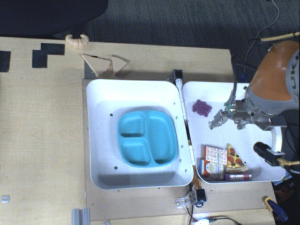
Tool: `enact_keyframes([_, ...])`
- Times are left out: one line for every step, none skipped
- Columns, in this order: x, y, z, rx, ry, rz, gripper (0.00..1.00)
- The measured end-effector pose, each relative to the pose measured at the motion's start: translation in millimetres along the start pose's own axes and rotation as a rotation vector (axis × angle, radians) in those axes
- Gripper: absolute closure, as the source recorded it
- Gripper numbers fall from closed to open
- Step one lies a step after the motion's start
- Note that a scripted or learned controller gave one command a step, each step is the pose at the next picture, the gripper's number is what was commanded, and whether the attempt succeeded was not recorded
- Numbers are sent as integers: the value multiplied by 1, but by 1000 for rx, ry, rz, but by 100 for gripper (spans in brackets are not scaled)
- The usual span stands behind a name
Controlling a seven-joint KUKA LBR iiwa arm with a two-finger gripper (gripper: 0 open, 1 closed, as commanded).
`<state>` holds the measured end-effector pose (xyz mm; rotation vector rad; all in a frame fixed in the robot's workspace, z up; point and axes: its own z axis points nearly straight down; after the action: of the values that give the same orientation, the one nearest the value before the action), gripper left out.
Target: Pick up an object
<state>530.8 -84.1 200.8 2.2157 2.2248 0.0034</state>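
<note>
Purple object [202,108] — just left of fingers [217,122]

Two white bins sit side by side on the tabletop [42,139]. The left bin [101,125] holds a blue divided tray [147,137]. Over the right bin [267,168] the arm's jaws [220,121] hang just beside a purple piece [202,108]. A colourful card [215,159], pizza slice toy [235,159] and marker [232,176] lie near the front wall.

Both white bins [101,172] look like smooth, slightly glossy plastic. The turquoise divided tray [147,137] is smooth plastic too. The tabletop [42,139] is pale matt wood. The end effector [224,117] looks like dull grey metal.
</note>
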Motion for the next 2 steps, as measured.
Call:
enact_keyframes([-75, 14, 114, -5, -3, 2, 0])
enact_keyframes([-33, -35, 113, -9, -3, 3, 0])
